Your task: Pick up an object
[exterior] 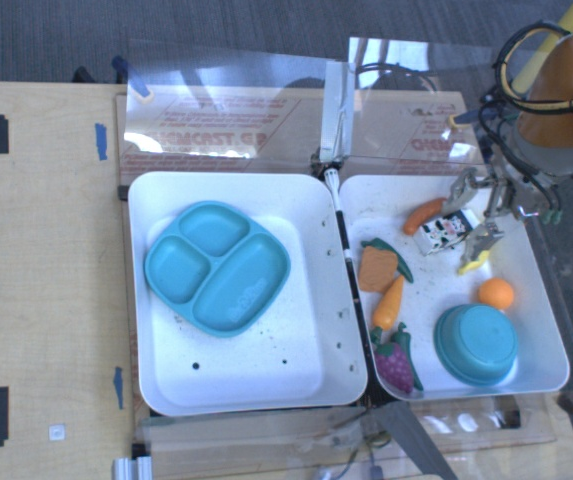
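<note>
Near edge of the right bin (551, 363): a bunch of purple toy grapes (396, 363) in the near-left corner, leaves toward the wall. Just right of it, a blue bowl (477, 343), upright, well inside the near-right part of the bin. A small orange ball-shaped fruit (497, 294) lies just beyond the bowl, apart from its rim.

Left bin (166, 368): one blue divided plate (217, 266) with three compartments, lying flat, centred slightly toward the far-left.

Mid right bin: a toy carrot (390, 303) lies slantwise, its tip toward the grapes; beyond it and touching or nearly touching, an orange-brown slab-like toy (376, 268) with a green leaf (390, 253) at its far edge.

Farther back: a small black-and-white object (444, 230), possibly a toy cow, with a second orange-red carrot-like piece (425, 214) just beyond and to its left. A small yellow piece (472, 262) lies right of the black-and-white object.

Gripper (488, 220): low over the far-right part of the right bin, just right of the black-and-white object and above the yellow piece. Metal fingers (486, 236) appear spread apart, though cables and glare muddle the view; nothing is seen clamped between them. Grey arm with orange band (561, 88) enters over the far-right corner.

Behind both bins, clear plastic panels (226, 118) stand on the wooden table (36, 298).
</note>
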### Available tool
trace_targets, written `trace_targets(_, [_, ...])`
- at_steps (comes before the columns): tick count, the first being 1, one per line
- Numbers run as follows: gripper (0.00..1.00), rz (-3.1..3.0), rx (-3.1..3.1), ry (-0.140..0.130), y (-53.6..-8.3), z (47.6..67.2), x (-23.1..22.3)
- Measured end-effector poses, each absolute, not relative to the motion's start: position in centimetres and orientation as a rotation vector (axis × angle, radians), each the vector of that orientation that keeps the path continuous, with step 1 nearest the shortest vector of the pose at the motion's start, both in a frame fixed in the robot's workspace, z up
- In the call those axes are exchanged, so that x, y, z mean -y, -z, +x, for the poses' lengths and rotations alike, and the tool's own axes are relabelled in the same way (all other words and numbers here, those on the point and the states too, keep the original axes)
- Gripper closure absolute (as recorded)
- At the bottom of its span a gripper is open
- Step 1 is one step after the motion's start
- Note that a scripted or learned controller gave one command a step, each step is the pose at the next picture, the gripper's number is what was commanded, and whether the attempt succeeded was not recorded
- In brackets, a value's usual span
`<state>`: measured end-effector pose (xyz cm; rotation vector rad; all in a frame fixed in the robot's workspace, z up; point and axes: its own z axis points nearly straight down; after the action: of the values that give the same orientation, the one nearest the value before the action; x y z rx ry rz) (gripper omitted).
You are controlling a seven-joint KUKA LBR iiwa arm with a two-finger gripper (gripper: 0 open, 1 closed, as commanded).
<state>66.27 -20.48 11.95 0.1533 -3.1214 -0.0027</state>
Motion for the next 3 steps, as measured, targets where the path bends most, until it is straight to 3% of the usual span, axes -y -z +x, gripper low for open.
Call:
trace_targets(1, [0.00, 0.171, 3.107, 0.006, -9.0, 66.0, 17.3])
trace_targets(2, [0.00, 0.310, 3.134, -0.002, -8.7, 63.9, 22.5])
trace_targets(3, [0.00, 0.097, 3.149, -0.003, -8.7, 62.7, 20.4])
